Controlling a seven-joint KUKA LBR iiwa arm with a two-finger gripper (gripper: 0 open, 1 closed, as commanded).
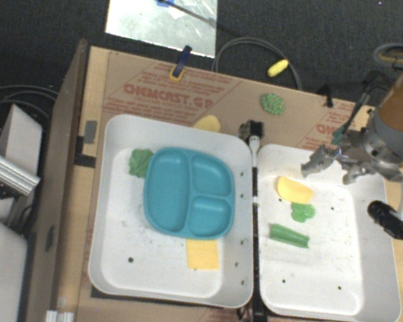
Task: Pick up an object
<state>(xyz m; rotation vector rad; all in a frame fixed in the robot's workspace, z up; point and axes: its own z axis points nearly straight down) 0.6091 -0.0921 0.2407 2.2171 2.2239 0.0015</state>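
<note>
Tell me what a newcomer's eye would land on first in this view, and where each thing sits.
The big blue divided plate in the left bin draws the eye first, with a yellow square at its near edge and a green piece at its left. Next comes the orange-banded arm at the upper right, its tool hovering over the right bin's far edge, just above a yellow piece and two green ones.

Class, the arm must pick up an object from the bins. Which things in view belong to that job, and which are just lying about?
Belong to the job:
end effector
yellow piece
green floret
green stick
blue divided plate
yellow square
green leaf

Lying about:
green lump on the board
yellow item by the cable
foil sheet
</note>
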